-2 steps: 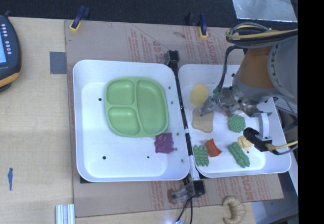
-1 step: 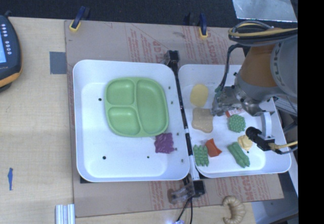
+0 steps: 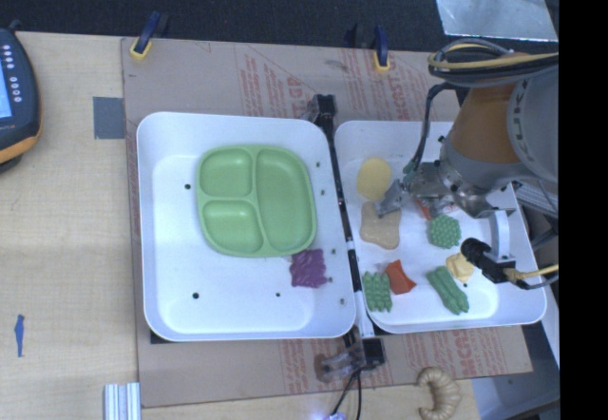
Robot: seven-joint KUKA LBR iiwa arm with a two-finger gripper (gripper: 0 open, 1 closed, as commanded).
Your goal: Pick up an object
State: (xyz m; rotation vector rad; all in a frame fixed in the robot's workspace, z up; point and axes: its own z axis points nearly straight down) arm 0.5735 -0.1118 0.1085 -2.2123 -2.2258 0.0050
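My gripper [image 3: 389,205] hangs low over the left part of the right bin [image 3: 513,314]. It sits between a yellow lemon-shaped object [image 3: 373,176] and a flat beige piece [image 3: 381,232], right at the beige piece's upper edge. Whether it touches either I cannot tell. To its right lie a green broccoli-like piece [image 3: 443,231] and a small yellow piece [image 3: 460,265]. A red piece [image 3: 399,277], a bumpy green piece [image 3: 377,293] and a long green pod [image 3: 447,290] lie along the front of that bin.
The left bin [image 3: 161,219] holds a green divided plate [image 3: 256,200] and a purple grape cluster [image 3: 309,268] by its right wall. A tan curled object [image 3: 439,391] lies on the bench in front of the bins. A handheld controller [image 3: 14,90] sits at far left.
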